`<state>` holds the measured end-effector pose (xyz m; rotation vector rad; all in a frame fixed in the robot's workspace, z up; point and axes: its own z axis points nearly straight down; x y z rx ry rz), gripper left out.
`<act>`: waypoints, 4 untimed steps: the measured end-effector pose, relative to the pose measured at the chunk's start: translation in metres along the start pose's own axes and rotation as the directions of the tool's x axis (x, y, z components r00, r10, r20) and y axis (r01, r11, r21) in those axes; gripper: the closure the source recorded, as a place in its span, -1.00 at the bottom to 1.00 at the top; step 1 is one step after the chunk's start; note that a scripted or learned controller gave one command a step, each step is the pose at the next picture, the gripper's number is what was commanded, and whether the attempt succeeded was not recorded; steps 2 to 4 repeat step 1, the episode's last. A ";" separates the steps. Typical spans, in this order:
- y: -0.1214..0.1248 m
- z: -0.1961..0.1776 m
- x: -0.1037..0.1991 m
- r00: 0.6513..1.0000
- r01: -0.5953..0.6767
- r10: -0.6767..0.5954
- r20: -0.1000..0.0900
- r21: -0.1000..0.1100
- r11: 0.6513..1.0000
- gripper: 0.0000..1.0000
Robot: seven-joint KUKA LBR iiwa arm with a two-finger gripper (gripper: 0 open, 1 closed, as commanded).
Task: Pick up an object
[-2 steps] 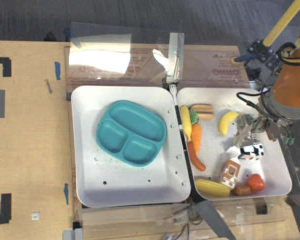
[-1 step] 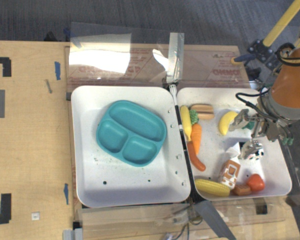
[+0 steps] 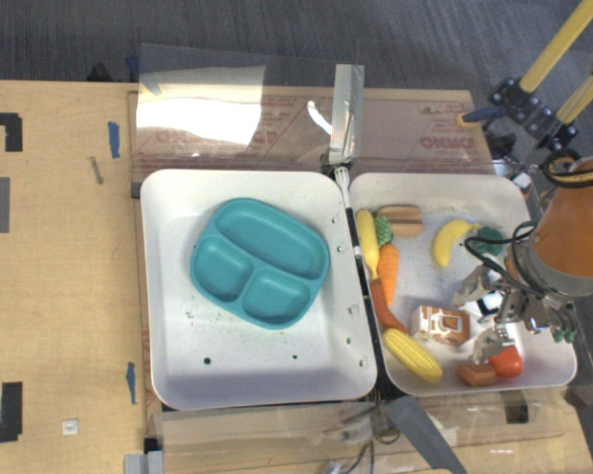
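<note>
In the right white bin [image 3: 561, 375], a yellow plastic corn cob [image 3: 412, 354] and a red-orange toy tomato [image 3: 505, 361] lie nearest the camera. The two-finger gripper [image 3: 494, 314] hangs just above them by a small white-and-orange box [image 3: 444, 325]; whether it is clamping anything cannot be told. Farther back lies a yellow banana [image 3: 451, 240]. The left bin [image 3: 168, 363] holds a teal divided plate [image 3: 260, 262].

A light wooden bench top [image 3: 49, 294] bears black tape marks and small blue tape strips. Beyond it lies dark grey carpet [image 3: 277, 13]. Brown cardboard [image 3: 415, 131] under a glaring clear plastic sheet [image 3: 203, 117] lines the far edge.
</note>
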<state>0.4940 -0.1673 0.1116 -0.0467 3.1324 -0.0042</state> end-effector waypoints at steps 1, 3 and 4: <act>-0.046 -0.066 -0.073 0.997 0.073 -0.073 0.004 0.001 0.997 -1.00; -0.046 -0.066 -0.073 0.997 0.073 -0.073 0.004 0.001 0.997 -1.00; -0.046 -0.066 -0.073 0.997 0.073 -0.073 0.004 0.001 0.997 -1.00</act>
